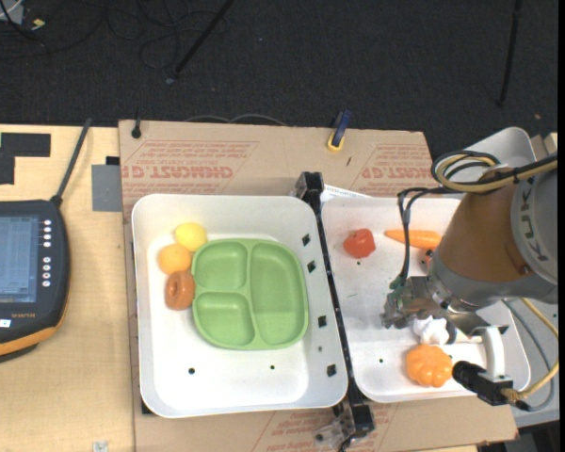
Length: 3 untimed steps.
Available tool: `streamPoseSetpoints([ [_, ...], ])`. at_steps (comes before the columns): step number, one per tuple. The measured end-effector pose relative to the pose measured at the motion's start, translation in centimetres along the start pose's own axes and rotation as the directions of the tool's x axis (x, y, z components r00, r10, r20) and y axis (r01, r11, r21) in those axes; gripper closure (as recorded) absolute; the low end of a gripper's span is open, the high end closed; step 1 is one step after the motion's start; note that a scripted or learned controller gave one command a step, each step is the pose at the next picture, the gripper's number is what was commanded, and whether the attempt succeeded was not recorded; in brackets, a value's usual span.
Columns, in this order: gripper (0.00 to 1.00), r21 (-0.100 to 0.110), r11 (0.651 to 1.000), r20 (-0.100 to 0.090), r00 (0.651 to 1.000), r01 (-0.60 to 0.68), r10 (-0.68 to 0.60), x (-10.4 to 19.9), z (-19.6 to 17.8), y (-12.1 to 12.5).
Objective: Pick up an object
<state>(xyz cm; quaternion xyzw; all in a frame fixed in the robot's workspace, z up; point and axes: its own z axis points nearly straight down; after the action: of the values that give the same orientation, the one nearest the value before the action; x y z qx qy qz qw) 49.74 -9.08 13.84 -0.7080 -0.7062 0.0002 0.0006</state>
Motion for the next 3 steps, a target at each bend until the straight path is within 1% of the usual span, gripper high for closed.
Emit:
streamPoseSetpoints([
  [1,1.00,0.000,1.000,0.000,1.000,0.003,-0.003,-0.1,-4.1,-0.2],
  [2,1.00,-0.002,1.000,0.000,1.000,0.003,-0.003,-0.2,-9.1,-0.1],
  [3,1.00,0.002,1.000,0.000,1.000,0.004,-0.004,3.3,-8.2,3.1],
])
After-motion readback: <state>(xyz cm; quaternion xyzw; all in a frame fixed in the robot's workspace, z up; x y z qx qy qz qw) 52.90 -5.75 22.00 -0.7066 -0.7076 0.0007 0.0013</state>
